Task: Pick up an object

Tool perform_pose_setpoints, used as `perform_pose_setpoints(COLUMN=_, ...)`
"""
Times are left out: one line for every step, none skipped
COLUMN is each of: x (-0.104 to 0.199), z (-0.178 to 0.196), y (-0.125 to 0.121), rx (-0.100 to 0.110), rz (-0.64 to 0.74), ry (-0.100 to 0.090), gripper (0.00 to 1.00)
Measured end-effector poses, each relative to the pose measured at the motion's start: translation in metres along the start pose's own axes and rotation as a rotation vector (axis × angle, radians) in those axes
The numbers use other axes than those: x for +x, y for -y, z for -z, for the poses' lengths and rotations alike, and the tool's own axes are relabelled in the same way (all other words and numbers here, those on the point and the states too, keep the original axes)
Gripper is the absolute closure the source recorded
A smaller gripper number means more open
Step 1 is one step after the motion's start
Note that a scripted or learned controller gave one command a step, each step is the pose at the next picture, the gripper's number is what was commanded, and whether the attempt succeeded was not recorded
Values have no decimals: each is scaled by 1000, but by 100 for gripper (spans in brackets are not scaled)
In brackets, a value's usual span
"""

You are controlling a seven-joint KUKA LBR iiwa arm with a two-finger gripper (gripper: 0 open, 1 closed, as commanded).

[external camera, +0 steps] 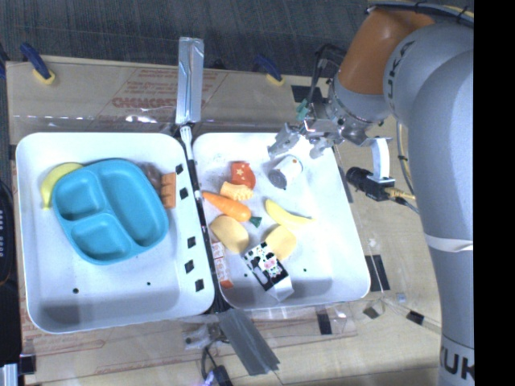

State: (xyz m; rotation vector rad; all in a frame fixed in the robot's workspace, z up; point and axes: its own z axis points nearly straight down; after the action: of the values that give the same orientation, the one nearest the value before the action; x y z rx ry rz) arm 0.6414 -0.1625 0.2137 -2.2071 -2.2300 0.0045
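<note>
Hovering over the far part of the right bin (354,256), the claw (299,141) hangs with its fingers spread apart, gripping nothing. Below it lie a tomato (241,174), a carrot (228,207), a banana (284,213) and a cow-patterned carton (267,265). A blue divided tray (111,209) fills the left bin (48,296).

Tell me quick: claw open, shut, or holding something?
Claw: open, holding nothing, hovering over the far side of the right bin, with a small white cup just below it.
</note>
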Motion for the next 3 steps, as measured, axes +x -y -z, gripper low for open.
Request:
perform_pose_setpoints(x=30, z=-123, y=67, rx=0, rz=42, ry=0, gripper=0)
perform_pose_setpoints(x=30, z=-123, y=68, rx=0, rz=42, ry=0, gripper=0)
perform_pose_setpoints(x=68, z=-122, y=17, rx=-3, rz=-313, ry=-1, gripper=0)
